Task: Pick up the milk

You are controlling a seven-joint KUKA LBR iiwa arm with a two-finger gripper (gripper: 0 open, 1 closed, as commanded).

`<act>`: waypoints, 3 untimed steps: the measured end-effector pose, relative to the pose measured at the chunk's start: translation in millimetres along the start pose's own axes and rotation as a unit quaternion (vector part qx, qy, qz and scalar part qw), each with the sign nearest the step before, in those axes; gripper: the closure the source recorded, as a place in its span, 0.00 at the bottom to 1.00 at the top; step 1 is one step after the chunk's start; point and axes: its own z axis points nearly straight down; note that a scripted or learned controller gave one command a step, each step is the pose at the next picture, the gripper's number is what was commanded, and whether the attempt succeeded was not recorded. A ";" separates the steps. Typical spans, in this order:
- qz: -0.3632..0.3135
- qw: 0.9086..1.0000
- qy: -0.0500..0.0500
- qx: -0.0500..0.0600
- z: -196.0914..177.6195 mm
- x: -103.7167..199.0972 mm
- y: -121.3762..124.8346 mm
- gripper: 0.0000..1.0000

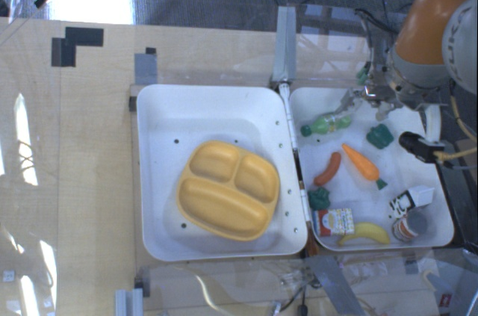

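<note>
The milk [410, 201] is a small white carton with black cow patches. It lies in the near right corner of the right bin [441, 180], just above a small can [406, 228]. My gripper [370, 93] hangs over the far part of that bin, below the orange band of the arm [427, 23]. It is well away from the milk, near a green bottle [326, 124], and nothing shows in its grasp.
Also in the right bin lie a green pepper [379, 135], a carrot [361, 163], a sausage [327, 168], a broccoli piece [320, 198], a red and white box [336, 220] and a banana [364, 234]. A yellow divided plate [228, 189] sits in the left bin [160, 158].
</note>
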 end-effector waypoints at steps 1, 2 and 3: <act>-0.107 0.994 0.000 -0.001 2.2 -18.2 -91.4 0.00; -0.200 0.980 -0.001 -0.001 18.4 -78.0 -142.4 0.00; -0.085 0.996 -0.001 -0.001 0.7 -33.0 -141.9 0.00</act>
